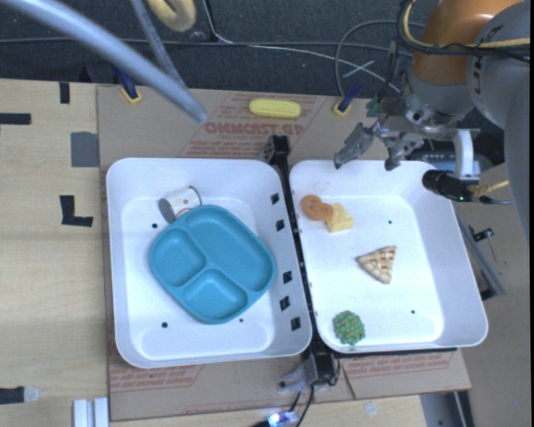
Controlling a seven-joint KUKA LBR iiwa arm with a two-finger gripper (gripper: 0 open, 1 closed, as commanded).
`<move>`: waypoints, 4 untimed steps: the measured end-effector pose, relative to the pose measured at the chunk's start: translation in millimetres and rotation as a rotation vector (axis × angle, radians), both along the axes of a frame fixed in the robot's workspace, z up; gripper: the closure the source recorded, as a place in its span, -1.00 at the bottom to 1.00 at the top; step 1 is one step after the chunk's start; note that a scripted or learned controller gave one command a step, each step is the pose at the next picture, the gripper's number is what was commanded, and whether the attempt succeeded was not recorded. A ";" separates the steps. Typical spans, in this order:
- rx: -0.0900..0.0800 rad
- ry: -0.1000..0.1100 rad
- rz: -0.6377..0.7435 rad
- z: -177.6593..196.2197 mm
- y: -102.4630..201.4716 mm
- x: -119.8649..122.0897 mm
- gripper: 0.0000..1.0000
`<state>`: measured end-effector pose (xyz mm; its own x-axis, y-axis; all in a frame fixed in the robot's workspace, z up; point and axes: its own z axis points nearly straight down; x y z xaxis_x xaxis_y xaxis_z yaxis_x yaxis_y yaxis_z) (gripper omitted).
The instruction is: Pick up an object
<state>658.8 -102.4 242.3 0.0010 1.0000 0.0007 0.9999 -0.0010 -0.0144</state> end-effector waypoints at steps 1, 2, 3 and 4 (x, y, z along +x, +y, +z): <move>-0.001 -0.013 0.003 8.1 0.2 2.3 -1.00; -0.001 -0.006 0.002 -56.9 3.0 0.2 -1.00; -0.002 -0.007 0.002 -113.9 -5.5 -6.4 -1.00; 0.003 -0.015 0.003 -156.8 -3.3 -5.2 -1.00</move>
